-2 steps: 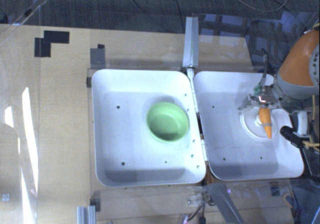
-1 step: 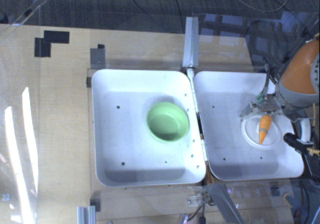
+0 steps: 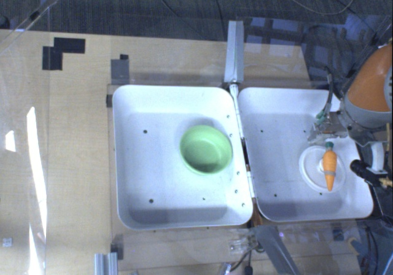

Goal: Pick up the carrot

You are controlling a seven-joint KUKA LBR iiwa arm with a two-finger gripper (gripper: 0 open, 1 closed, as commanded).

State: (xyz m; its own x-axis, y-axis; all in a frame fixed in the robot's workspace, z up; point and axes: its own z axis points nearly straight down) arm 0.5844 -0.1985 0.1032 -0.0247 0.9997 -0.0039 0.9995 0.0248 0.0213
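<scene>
Carrot (image 3: 330, 168): orange, green-topped, lying on a small white plate (image 3: 309, 169) at the right side of the right bin (image 3: 276, 145), tip pointing toward the near edge.
Left bin (image 3: 147, 163): holds a green bowl (image 3: 206, 148), right of centre.
Arm (image 3: 370, 89): enters from the right, above the carrot's far side.
Gripper (image 3: 325, 125): just beyond the carrot's green top; jaw state cannot be told.

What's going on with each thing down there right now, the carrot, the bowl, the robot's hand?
carrot: lying on a small white plate, leafy end pointing away from the camera, nothing gripping it.
white plate: flat in the right bin, carrying the carrot.
green bowl: upright in the left bin.
gripper: above the right bin, just beyond the carrot's top.
</scene>
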